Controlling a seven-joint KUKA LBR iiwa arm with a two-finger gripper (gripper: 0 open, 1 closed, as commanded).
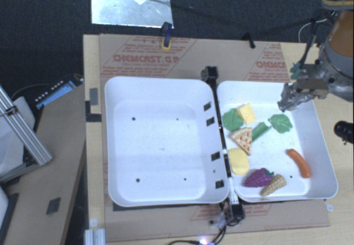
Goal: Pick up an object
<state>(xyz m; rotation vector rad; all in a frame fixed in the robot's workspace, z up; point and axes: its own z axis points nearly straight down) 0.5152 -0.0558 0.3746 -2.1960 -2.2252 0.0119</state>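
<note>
Left bin [160, 100]: white, shallow, on the table [138, 53], touching the right bin [318, 144] along a black hinge strip down the middle. Yellow clamp [166, 43] at the table's far edge, above the left bin.

Right bin, toy food clustered in its left and lower half. Green leafy piece [232, 120] near the divider, yellow cheese block [246, 113] touching it on the right. Pizza slice [242, 140] just below those, green pepper-like piece [259, 130] tilted beside it. Pale yellow lump [239, 161] under the pizza slice, by the divider. Purple grapes [258, 177] lower down, ice-cream cone [273, 184] lying against them near the front wall. Second green leaf [281, 123] further right, apart from the rest. Orange carrot-shaped piece [298, 162] lying slanted toward the right wall.

Pincer [289, 101] over the right bin's far right area, above and just right of the second green leaf, nothing seen between its tips. Released or clenched: cannot tell. Grey arm reaches in from the right edge.
</note>
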